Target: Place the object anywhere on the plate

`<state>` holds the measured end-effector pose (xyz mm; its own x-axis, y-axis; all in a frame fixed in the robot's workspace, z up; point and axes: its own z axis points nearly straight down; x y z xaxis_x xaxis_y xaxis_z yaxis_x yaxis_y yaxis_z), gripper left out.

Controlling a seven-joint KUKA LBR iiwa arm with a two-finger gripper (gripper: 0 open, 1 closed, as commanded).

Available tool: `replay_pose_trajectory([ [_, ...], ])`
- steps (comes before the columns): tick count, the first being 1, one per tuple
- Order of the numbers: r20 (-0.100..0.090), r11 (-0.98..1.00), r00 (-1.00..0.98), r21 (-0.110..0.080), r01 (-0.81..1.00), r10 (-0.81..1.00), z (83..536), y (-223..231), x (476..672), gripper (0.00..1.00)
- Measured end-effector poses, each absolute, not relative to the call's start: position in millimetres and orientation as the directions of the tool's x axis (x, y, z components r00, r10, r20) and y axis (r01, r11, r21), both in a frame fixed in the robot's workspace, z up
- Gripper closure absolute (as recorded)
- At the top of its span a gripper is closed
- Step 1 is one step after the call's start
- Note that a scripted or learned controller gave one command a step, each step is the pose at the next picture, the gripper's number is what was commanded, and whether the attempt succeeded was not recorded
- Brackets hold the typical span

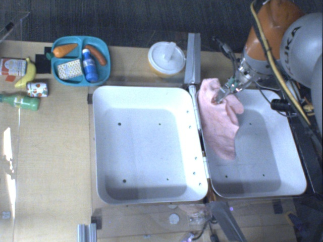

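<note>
left bin [146, 150]: just left of right bin, walls touching along the middle seam
cup [166, 58]: white lid, on bench behind left bin
tray [103, 59]: blue, on bench, well left of right bin, past the left bin's far corner
cloth [218, 120]: pink, in right bin's left part, draped against its left wall, top end bunched and lifted
cloth vs jaws: top fold sits right at the fingertips, rest hangs below and left of them
gripper [222, 96]: over right bin's far left corner, tips buried in cloth
jaws: nearly closed, pinching the cloth's upper fold
right bin [275, 160]: landmark
arm [282, 34]: right of gripper, over right bin's far edge
</note>
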<state>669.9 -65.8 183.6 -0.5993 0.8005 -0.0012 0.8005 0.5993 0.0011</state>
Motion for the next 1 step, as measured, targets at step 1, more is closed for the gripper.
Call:
replay_pose_trajectory([
  [1, -0.002, 0.604, -0.604, 0.003, 0.797, 0.797, 223.8, -64.0, 671.7, 1.0],
])
